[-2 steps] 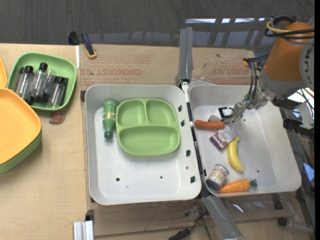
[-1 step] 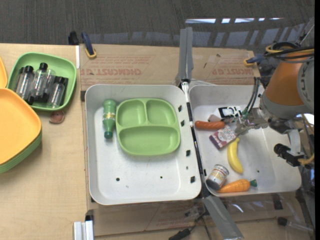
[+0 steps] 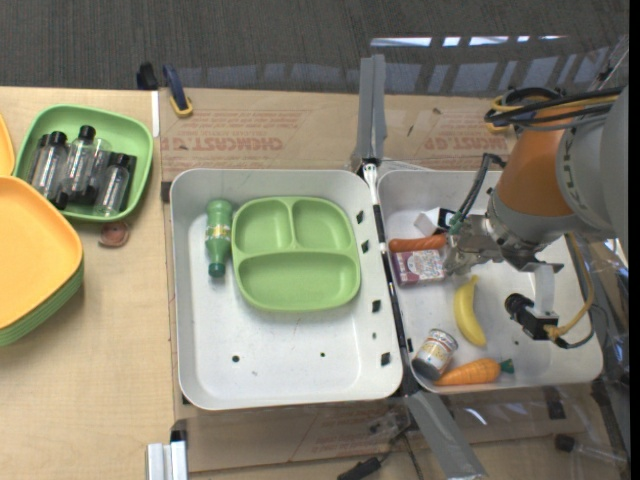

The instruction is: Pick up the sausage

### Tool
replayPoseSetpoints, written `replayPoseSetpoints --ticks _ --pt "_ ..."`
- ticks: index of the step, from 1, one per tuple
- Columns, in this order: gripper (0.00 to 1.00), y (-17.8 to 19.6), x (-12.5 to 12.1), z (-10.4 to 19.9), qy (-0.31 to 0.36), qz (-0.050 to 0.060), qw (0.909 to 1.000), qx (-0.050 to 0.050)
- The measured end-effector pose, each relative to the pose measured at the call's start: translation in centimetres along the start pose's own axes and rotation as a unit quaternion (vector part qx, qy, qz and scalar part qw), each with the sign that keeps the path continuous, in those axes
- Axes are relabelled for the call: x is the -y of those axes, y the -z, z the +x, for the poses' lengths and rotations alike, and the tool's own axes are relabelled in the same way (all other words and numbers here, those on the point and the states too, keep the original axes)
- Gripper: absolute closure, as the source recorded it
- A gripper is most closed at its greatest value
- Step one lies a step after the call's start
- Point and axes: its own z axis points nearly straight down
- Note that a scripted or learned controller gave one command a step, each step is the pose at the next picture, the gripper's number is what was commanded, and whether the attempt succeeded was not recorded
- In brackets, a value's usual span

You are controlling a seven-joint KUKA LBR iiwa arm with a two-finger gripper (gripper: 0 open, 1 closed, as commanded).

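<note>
The sausage (image 3: pixel 418 243) lies in the right bin (image 3: pixel 560 368), close to its left wall and toward the far edge, long axis running roughly left-right, just above a small packet (image 3: pixel 420 266). The gripper (image 3: pixel 462 251) sits just to the sausage's right end; its opening cannot be told.

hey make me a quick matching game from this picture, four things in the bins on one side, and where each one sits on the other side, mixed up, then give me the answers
Things:
1. banana
2. carrot
3. green bottle
4. sausage

Places:
A. left bin, beside the green divided plate
B. right bin, near front edge, beside a small can
C. right bin, middle, lying lengthwise
D. right bin, just above a purple packet, close to the gripper

Pairs: 1-C, 2-B, 3-A, 4-D
</note>
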Motion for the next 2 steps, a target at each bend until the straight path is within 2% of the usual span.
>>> replayPoseSetpoints --ticks 1,2 --pt "1.00 3.6 -1.2 -3.6 -0.107 -0.001 0.9943 0.001" --pt "1.00 0.0 -1.0 -6.8 -0.033 0.000 0.9995 0.000"
